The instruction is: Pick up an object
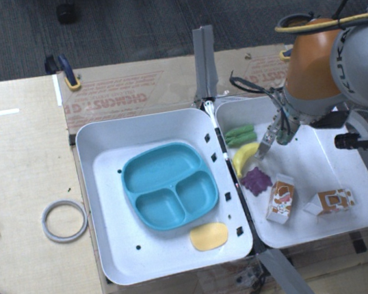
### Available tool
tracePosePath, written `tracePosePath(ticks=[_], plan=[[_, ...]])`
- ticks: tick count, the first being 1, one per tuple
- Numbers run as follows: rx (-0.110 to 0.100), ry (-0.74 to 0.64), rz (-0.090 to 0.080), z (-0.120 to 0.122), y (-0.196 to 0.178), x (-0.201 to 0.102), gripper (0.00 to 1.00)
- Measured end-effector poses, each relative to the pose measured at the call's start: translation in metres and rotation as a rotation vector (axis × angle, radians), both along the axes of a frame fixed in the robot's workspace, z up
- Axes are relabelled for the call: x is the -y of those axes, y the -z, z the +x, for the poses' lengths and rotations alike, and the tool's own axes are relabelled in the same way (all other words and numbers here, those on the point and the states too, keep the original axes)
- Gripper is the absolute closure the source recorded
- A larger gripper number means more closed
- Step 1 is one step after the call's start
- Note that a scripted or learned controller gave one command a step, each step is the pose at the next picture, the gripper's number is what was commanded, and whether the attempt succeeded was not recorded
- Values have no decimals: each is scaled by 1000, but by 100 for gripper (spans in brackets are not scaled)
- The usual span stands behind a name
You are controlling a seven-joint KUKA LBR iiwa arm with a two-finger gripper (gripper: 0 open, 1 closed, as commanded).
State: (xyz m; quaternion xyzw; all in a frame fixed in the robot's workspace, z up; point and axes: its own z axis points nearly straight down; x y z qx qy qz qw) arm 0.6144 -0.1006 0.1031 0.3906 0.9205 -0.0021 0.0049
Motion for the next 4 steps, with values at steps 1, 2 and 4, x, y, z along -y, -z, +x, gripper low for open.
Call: tracePosePath(ticks=[1, 2, 4], plan=[[-3, 263, 2, 16, 10, 4, 100], [0, 262, 1, 17, 0, 5, 100], [-4, 535, 8, 40, 11, 1, 0]])
